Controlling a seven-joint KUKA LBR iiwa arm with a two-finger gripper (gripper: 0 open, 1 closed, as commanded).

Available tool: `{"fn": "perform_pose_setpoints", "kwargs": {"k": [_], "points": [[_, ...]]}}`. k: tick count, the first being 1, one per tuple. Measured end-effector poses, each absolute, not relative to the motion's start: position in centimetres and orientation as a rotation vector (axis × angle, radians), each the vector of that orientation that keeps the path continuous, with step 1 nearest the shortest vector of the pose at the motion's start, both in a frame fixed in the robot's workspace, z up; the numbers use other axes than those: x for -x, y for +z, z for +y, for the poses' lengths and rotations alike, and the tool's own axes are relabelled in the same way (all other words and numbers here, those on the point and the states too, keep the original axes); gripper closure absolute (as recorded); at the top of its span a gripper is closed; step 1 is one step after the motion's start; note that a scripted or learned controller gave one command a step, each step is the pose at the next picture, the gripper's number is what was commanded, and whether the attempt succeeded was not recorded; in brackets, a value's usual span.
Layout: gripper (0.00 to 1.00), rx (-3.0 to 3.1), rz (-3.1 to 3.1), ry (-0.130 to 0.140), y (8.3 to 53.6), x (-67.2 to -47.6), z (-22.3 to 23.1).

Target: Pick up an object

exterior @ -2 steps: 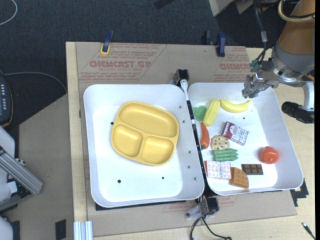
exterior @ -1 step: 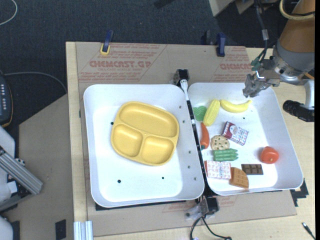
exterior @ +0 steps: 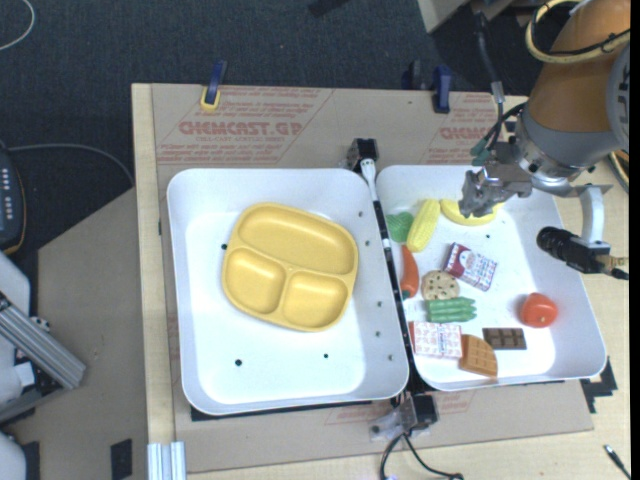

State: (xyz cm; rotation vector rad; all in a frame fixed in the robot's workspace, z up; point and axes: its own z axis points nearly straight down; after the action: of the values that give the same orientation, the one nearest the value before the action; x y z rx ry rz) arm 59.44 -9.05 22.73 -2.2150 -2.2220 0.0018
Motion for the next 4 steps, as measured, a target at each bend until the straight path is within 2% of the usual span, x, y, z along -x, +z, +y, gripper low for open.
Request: {"fn": "perform_pose_setpoints", "kwargs": {"k": [1,2,3,4], "points": [[1.0,2.216,-2.222,0.003,21.9,-57.3,-3.8],[1.0,2.214,-2.222,0.002,22.7,-54.2,-0.4],[1.0,2.215,-2.223,0.002,22.5,-54.0,2.9],[1.0,2.22,-2.218,0.002,23.4,-52.7,2.1]]}}
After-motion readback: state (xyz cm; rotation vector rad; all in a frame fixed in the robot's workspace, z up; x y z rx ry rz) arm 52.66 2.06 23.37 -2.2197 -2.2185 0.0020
